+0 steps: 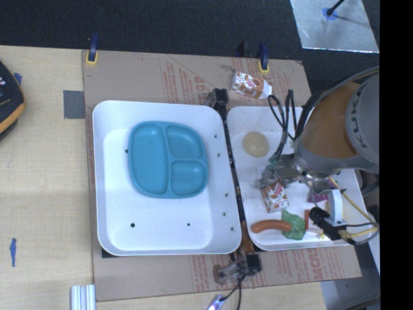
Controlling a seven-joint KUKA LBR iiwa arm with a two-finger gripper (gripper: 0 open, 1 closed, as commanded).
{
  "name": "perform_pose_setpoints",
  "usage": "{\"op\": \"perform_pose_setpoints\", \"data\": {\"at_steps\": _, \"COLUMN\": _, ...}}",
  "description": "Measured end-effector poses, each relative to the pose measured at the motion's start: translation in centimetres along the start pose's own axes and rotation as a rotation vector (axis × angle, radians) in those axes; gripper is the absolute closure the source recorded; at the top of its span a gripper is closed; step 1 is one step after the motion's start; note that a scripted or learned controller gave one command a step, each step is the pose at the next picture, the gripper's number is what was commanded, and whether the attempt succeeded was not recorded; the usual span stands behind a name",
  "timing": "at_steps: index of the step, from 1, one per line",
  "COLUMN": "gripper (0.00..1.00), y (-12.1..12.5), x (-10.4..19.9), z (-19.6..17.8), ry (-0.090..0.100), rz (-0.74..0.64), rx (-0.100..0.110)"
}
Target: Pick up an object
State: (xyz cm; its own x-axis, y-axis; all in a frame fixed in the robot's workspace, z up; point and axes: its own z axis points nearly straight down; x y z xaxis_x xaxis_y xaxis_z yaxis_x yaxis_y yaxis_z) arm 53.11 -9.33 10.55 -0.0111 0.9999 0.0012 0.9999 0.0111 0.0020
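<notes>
step: your gripper (274, 173) is down in right bin (258, 241), reaching to grasp | claw state: can't tell | target: snack packet (275, 197) just below it | next: close, lift straight

Left bin (116, 173): blue divided plate (169, 159), centre.
Right bin (240, 121): gripper (274, 173) at centre; carton (276, 197) at 6 o'clock, sausage (271, 225) beyond; tan disc (255, 144) at 11.

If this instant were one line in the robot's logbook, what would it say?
arm: over right bin | gripper: low beside snack packet | hold: unclear | blue plate: left bin
</notes>
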Motion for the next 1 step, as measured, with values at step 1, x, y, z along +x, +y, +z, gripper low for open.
{"op": "perform_pose_setpoints", "data": {"at_steps": 1, "gripper": 1.0, "y": 2.65, "x": 7.86, "z": -8.63, "ry": 0.0, "rz": 0.006, "rx": 0.005}}
